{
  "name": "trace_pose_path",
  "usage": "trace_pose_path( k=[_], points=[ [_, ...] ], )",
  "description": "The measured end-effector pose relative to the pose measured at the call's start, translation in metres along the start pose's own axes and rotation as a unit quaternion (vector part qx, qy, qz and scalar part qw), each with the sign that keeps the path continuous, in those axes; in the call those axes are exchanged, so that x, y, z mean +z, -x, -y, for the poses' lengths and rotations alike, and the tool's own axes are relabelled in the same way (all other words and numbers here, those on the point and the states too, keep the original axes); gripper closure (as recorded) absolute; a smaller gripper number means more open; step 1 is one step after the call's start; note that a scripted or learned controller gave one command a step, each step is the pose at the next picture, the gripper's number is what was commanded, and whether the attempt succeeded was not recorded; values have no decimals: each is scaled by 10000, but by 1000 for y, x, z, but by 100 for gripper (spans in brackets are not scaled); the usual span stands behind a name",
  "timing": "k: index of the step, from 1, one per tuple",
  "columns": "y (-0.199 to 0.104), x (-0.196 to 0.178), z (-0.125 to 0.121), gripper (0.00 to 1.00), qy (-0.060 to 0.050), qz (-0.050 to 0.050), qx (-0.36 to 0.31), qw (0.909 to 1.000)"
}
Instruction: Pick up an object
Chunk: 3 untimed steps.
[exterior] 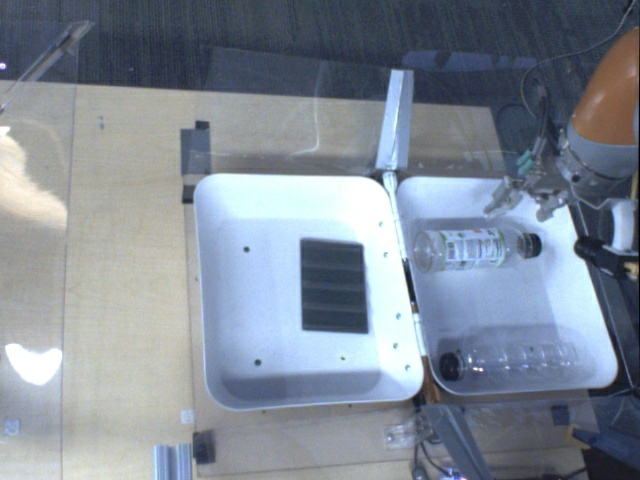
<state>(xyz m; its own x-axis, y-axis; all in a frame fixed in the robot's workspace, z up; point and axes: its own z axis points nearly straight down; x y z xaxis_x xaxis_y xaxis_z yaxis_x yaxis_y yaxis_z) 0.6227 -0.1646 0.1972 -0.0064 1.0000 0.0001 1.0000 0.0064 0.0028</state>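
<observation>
Labelled clear bottle (476, 247) lies in right bin (600, 313); label writing unreadable.

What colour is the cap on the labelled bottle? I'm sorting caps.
Black, on the labelled bottle in the camera view.

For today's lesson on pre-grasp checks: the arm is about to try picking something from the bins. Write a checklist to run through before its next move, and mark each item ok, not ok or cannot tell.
1. A target lies in reach: ok. The labelled bottle lies on its side in the right bin, just below the gripper.
2. Gripper free of any object: ok, nothing shows between its fingers.
3. Fingers spread enough for the bottle: ok, they look open.
4. Gripper above the bottle's middle: not ok, it sits toward the cap end, near the bin's far wall.
5. Second clear bottle out of the way: ok, it lies apart along the near wall.
6. Gripper height above the bottle: cannot tell.
</observation>
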Motion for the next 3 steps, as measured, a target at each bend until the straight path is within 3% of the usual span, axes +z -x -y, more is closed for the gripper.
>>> trace_pose_path(
  k=[1, 2, 3],
  points=[
    [19, 110, -5, 0, 27, 11, -697, 9976],
    [41, 93, 58, 0, 12, 4, -1126, 9936],
    [24, 107, 83, 0, 76, 37, -2169, 9762]
  ],
)
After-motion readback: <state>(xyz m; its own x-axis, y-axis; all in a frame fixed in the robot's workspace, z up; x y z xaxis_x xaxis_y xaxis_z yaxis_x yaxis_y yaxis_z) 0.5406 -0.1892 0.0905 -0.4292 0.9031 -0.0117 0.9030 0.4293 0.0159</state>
